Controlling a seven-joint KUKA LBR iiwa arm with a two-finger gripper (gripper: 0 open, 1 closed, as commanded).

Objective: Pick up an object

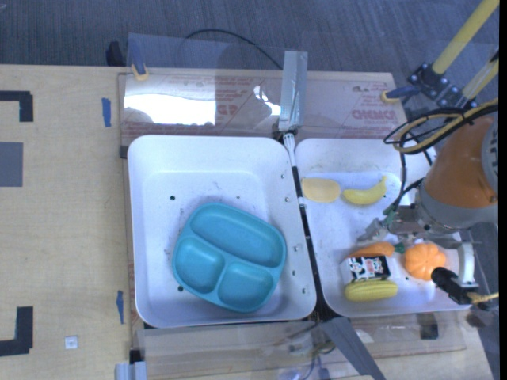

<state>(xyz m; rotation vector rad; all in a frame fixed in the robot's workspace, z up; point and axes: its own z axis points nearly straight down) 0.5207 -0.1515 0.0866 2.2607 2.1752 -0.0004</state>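
Observation:
The right bin (348, 303) holds several toy foods. A pale yellow chip-like piece (320, 190) and a small banana (364, 194) lie near its far wall. Nearer the front are an orange carrot-like piece (374, 250), a black-and-white carton (366, 268), a yellow oblong piece (371, 291) and a round orange fruit (425, 260). My gripper (394, 228) hangs low over the bin's right half, just above and behind the carrot-like piece and left of the orange fruit. I see nothing held in it.
The left bin (158, 165) carries a blue three-compartment plate (230, 256). The arm's grey wrist and orange band (466, 172) cover the right bin's right side, with black cables looping above. A clear panel (206, 93) stands behind the bins.

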